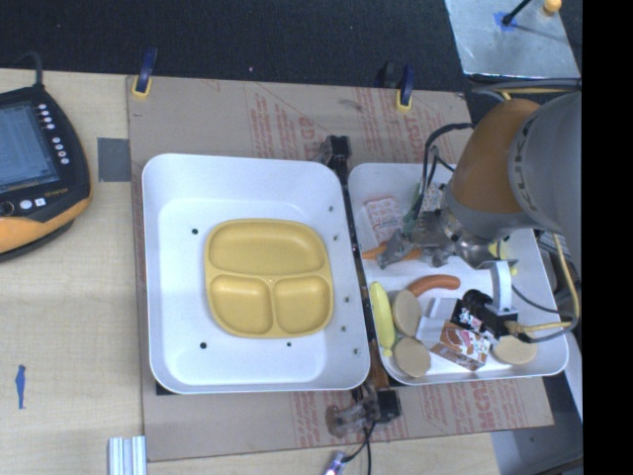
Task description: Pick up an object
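The right bin (368, 188) holds several small items: a small orange carrot-like piece (373, 252), a red sausage (433, 284), a yellow banana-like piece (382, 314), round tan cookies (406, 311), a brown and white packet (465, 344) and a pale wrapper (382, 211). My gripper (404, 250) reaches down into this bin from the right, its tips beside the orange piece. The arm's grey body and orange band cover the bin's far right part.
The left bin (168, 265) carries a yellow three-compartment tray (269, 275). A teach pendant (35, 171) lies at the left bench edge. Blue clamps (144, 72) hold the cardboard at the back. Cables run over the right bin's right side.
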`<action>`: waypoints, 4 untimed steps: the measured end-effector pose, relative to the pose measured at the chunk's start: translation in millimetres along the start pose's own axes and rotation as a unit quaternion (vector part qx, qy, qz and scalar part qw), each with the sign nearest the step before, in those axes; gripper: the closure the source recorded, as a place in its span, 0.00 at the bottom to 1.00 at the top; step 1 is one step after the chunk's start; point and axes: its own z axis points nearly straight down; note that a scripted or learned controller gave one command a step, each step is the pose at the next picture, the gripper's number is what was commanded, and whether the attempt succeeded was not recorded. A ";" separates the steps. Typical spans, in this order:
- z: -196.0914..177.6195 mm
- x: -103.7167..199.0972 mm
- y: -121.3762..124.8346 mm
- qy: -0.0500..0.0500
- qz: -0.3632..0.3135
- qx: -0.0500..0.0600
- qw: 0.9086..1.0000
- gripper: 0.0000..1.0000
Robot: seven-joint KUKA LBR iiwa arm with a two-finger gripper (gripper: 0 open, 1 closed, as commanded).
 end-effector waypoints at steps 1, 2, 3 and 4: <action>0.8 -25.5 35.9 0.000 0.000 -0.001 1.000 0.00; -43.3 -51.2 81.7 0.000 -0.001 -0.002 1.000 0.00; -3.3 -26.5 39.8 -0.001 0.001 -0.006 1.000 0.00; -14.4 -26.5 40.2 0.000 0.000 -0.005 1.000 1.00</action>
